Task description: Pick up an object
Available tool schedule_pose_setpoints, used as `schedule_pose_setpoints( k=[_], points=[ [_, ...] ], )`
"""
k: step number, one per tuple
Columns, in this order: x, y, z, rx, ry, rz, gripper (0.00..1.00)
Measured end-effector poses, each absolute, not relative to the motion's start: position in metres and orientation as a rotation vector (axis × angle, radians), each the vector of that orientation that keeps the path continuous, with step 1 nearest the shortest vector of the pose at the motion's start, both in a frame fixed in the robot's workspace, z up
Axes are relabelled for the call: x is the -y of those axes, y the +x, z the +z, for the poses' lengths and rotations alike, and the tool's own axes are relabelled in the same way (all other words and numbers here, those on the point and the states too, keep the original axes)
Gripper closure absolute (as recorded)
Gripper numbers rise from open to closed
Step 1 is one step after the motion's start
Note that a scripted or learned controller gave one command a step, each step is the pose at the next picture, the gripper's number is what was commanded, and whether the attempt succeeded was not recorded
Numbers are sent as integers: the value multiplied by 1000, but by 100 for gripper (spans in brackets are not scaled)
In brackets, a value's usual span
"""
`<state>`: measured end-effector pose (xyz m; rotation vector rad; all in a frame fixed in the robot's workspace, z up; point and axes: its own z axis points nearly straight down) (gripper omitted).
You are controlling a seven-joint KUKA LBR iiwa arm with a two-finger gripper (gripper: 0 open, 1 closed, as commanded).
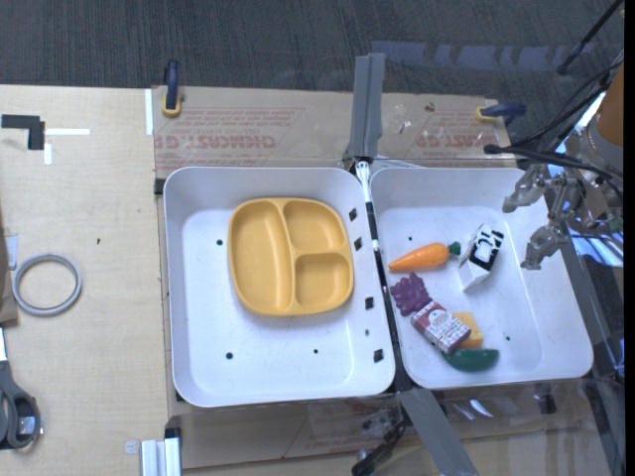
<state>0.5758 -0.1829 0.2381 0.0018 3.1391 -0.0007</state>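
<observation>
The right bin (556, 350) holds several small items: an orange toy carrot (421, 257), a black-and-white carton (483, 253), a purple grape bunch (409, 292), a red packet (441, 327), a yellow piece (468, 327) and a green vegetable (472, 360). My gripper (529, 228) hangs above the right bin's far right side, to the right of the carton. Its two metal fingers (517, 194) stand apart and nothing is between them.
The left bin (198, 365) contains a yellow divided plate (291, 255). A roll of tape (45, 284) and scissors (18, 416) lie on the wooden bench at the left. Clamps (172, 89) hold cardboard behind the bins. Cables run at the upper right.
</observation>
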Motion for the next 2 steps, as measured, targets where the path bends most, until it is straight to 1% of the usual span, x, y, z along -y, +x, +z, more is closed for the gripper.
schedule_pose_setpoints(
  k=[1, 2],
  points=[
    [164, 609, 97, -3109, 434, -1, 0],
    [120, 642, 92, -3012, 878, -1, 0]
  ],
)
